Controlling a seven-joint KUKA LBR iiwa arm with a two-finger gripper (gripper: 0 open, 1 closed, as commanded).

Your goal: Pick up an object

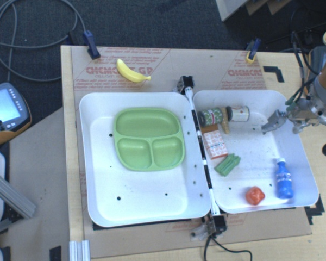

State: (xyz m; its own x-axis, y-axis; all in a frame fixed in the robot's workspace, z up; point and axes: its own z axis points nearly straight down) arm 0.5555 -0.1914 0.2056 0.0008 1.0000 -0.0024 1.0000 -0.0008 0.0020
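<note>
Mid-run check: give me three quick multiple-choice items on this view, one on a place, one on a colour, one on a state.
1. Where is the green divided tray?
A. left bin
B. right bin
C. on the bench outside the bins

2. What colour is the bottle in the right bin?
A. yellow
B. blue
C. green

3. How is the jar resting?
A. upright
B. on its side
C. inside the tray

Answers:
1 A, it sits on the left bin's floor.
2 B, its body is blue.
3 B, it lies lengthwise along the right bin's far wall.
</note>
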